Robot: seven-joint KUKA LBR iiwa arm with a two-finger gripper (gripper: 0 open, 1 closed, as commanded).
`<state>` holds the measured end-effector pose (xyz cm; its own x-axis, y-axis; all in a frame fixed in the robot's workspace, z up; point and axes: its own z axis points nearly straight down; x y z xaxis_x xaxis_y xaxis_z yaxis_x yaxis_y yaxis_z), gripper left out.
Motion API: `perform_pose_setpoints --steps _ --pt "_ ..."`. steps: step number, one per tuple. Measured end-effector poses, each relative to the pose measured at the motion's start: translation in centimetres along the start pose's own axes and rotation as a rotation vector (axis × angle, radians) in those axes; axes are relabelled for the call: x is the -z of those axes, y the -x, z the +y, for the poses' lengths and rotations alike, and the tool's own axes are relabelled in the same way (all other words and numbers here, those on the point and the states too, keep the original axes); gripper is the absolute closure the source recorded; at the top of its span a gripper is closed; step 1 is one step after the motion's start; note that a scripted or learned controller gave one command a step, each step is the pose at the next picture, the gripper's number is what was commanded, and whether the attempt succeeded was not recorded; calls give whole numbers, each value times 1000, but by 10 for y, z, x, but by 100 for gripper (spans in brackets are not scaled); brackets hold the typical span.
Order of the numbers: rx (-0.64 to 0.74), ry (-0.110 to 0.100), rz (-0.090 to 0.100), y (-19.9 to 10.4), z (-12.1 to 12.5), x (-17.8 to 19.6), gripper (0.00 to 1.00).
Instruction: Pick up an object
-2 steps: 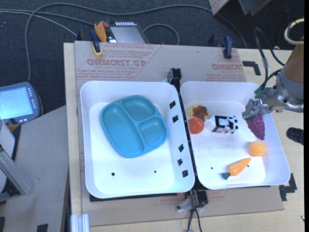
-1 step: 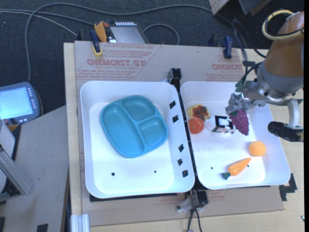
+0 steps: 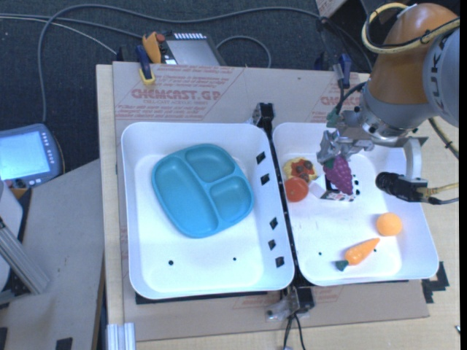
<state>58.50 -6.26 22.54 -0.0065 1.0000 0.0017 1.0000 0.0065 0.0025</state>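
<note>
My gripper (image 3: 334, 154) hangs over the back middle of the right bin (image 3: 419, 265), reaching in from the right. A purple bunch of grapes (image 3: 339, 173) dangles just below, its top caught between the fingers, so the gripper is shut on it. Left of the grapes a red tomato (image 3: 296, 189) lies on the bin floor, with a yellow and red fruit (image 3: 300, 168) just behind it. An orange ball (image 3: 389, 224) and a carrot (image 3: 360, 251) lie near the bin's front right.
The left bin (image 3: 139, 254) holds a blue divided plate (image 3: 203, 188). A black divider strip (image 3: 273, 195) runs between the two bins. A black cable connector (image 3: 400, 184) juts from the arm over the right bin's right side.
</note>
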Motion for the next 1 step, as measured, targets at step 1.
perform_pose_setpoints --steps 1 --pt "0 -6 1 -51 4 -10 100"
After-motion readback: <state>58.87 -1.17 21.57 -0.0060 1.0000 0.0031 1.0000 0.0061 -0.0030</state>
